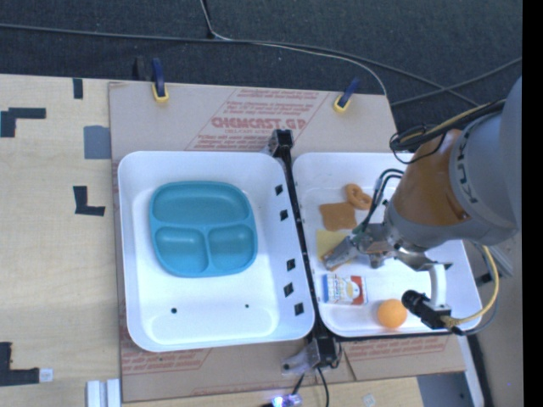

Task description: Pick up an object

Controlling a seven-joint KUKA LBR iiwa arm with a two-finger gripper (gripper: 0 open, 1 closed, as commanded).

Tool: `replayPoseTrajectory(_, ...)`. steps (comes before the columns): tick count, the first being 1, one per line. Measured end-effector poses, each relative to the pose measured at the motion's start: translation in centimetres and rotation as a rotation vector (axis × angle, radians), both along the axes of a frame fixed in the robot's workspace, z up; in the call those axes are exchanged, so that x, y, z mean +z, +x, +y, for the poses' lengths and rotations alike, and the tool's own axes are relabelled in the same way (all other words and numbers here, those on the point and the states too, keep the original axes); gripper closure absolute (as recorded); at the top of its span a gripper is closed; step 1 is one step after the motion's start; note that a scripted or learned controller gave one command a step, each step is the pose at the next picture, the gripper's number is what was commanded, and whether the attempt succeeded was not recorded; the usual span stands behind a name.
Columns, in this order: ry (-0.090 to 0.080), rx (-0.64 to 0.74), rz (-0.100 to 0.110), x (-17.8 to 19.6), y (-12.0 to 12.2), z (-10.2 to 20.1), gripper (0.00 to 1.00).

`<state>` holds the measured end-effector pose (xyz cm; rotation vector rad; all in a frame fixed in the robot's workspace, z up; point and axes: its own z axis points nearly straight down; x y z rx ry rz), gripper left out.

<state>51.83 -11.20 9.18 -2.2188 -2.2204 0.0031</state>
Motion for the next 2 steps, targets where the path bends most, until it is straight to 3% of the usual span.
replayPoseTrajectory(1,0.001,0.001,0.002,1.0,0.0,0.1,1.00)
replayPoseTrajectory(2,-0.001,0.001,-0.006,6.8,-0.7,0.6,1.00)
